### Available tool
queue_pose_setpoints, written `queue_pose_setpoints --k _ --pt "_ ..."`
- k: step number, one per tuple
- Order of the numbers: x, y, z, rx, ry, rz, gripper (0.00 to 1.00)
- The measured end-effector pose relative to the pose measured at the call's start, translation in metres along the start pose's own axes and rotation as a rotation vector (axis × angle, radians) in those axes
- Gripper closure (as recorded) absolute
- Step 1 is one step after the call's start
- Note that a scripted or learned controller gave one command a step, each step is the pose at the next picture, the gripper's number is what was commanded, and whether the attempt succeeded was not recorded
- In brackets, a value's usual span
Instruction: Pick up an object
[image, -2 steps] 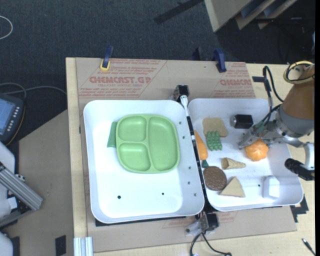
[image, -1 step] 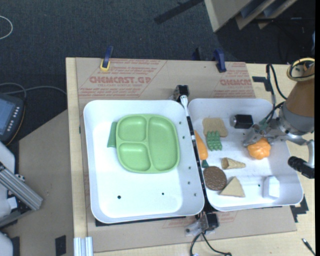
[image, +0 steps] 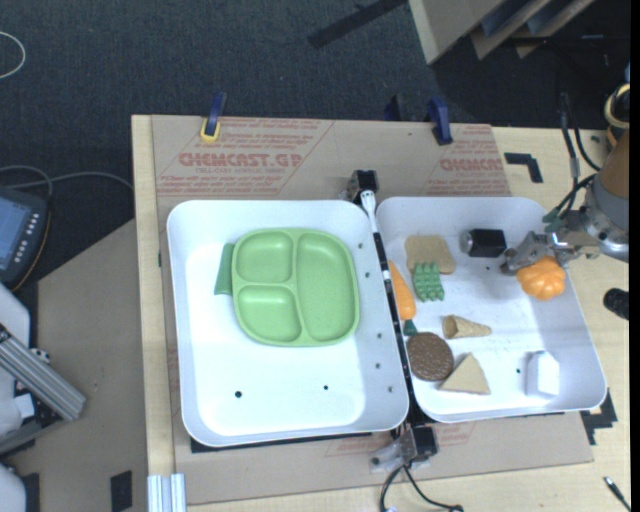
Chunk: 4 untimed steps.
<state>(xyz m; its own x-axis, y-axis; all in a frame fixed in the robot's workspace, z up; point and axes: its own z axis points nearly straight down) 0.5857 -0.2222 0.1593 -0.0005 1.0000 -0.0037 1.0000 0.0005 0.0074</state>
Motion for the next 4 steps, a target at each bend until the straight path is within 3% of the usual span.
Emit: queue_pose_setpoints --k 1,2,3,4 --pt "0.006 -0.001 -0.046 0.001 0.001 -0.001 1.00" --pt "0.006 0.000 -0.067 0.002 0.001 0.000 1.00" --pt "0.063 -0.011 -0.075 0.008 0.007 -0.006 1.00" --pt "0.116 -0.040 -0.068 0.011 0.007 -0.004 1.00"
